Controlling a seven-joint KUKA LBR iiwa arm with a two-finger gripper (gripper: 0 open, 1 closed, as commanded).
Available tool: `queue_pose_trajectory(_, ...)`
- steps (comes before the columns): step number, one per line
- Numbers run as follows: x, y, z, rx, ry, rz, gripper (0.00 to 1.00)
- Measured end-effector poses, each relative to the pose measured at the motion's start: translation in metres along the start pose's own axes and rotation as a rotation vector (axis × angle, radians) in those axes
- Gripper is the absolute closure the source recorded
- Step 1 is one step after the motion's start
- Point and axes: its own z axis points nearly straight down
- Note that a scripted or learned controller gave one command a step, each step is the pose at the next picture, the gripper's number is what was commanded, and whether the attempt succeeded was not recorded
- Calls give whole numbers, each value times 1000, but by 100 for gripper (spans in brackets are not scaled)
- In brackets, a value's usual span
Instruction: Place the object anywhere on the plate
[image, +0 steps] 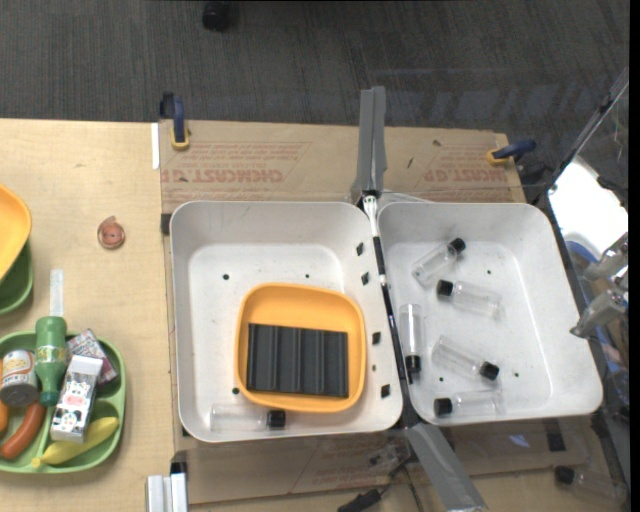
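Five clear, black-capped vials lie scattered in the right bin, a sixth vial lies in the left bin just beside the one yellow plate bearing one black ridged tray, and the end effector sits at the right bin's outer edge, grip state unreadable.

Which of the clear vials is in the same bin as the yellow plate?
The vial lying along the left bin's near wall, just below the yellow plate. The other vials lie in the right bin.
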Motion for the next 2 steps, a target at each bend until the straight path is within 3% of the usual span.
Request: queue_pose_trajectory(2,6,-3,68,-2,3,-712,0)
